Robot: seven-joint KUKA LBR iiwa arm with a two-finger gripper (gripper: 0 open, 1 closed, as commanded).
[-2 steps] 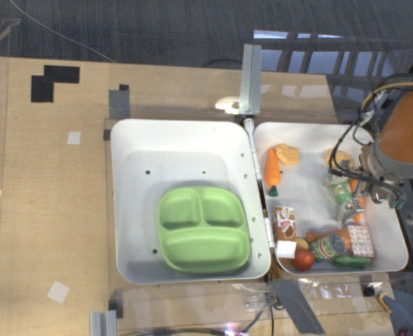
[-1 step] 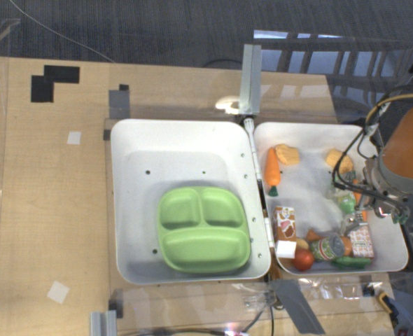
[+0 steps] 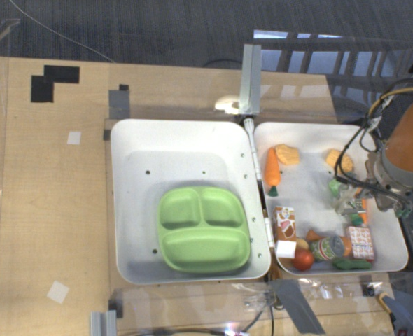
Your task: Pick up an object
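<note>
I am reaching in from the right, my gripper (image 3: 349, 203) low over the right bin (image 3: 401, 257), near its right wall. From this slanted view the hardware there is a tangle of metal and cable, and I cannot tell how wide I am set or whether anything sits in my grasp. Something small and orange-green (image 3: 360, 218) lies just beside or under me — possibly a toy vegetable, but too blurred to name.

The right bin is where the pickable things are, which is why I am here and not over the left bin (image 3: 136, 152), which bears a green divided tray (image 3: 203, 228) lying flat. The objects are scattered loosely: a carrot (image 3: 271, 166) along the left wall, a pale biscuit-like piece (image 3: 287, 155) beside it, a yellowish item (image 3: 338, 159) further right. Along the near edge a cluster crowds together — a small carton (image 3: 284, 222), a red tomato (image 3: 303, 260), a can on its side (image 3: 327, 247), a patterned box (image 3: 360, 243), and a green pod (image 3: 351, 263) against the rim.

I judge I am at the descent or closing stage. The crowding near the front makes a clean grasp there harder; the spot I am over has more room
</note>
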